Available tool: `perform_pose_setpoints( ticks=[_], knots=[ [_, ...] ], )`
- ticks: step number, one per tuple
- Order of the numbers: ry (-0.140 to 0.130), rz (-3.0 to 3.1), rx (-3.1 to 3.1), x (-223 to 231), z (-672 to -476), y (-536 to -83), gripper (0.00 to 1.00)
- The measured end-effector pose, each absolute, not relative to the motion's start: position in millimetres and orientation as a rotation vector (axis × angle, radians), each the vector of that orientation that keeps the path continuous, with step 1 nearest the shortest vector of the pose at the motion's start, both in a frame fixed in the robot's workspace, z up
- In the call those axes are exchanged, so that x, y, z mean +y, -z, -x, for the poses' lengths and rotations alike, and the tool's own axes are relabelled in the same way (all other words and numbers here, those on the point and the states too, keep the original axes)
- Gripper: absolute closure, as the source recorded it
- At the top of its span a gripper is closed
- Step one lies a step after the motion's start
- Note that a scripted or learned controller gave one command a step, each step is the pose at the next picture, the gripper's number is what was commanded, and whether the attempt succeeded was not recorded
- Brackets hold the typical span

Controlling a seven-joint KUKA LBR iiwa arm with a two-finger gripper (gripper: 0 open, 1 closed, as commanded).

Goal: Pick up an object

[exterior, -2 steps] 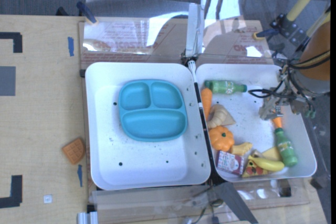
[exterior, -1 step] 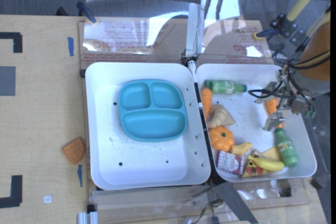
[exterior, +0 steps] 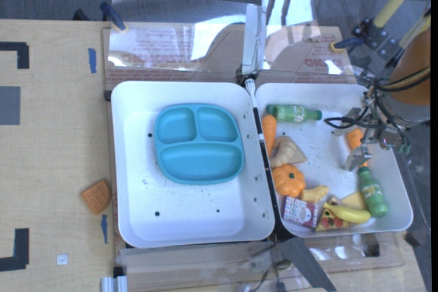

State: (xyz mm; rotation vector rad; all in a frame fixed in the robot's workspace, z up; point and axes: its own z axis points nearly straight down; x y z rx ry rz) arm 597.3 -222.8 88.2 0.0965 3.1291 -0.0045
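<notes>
My gripper (exterior: 358,159) hangs low over the right part of the right bin (exterior: 321,96), under a tangle of black cables. A small orange piece (exterior: 353,139) lies just up and left of it. A green bottle (exterior: 373,191) lies right below it, cap toward the gripper. Nothing shows in the gripper's hold. A second green bottle (exterior: 293,113), a carrot (exterior: 269,133), a beige shell-like piece (exterior: 287,150), an orange pumpkin (exterior: 289,180), a red and white carton (exterior: 300,210) and a banana (exterior: 349,213) lie further left and nearer the front.
The left bin (exterior: 137,215) holds a blue divided plate (exterior: 198,143). A brown waffle-like piece (exterior: 96,195) lies on the wooden bench to the left. Clear plastic sheeting stands behind both bins. The ridge between the bins runs down the middle.
</notes>
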Motion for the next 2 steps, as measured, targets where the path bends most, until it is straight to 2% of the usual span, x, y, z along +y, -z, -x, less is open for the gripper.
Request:
perform_pose_setpoints(
  ticks=[1, 2],
  knots=[
    [0.012, -0.092, 3.112, -222.1, -602.3, -103.6, 1.0],
    [0.011, -0.091, 3.114, -221.6, -601.8, -102.3, 0.0]
  ],
)
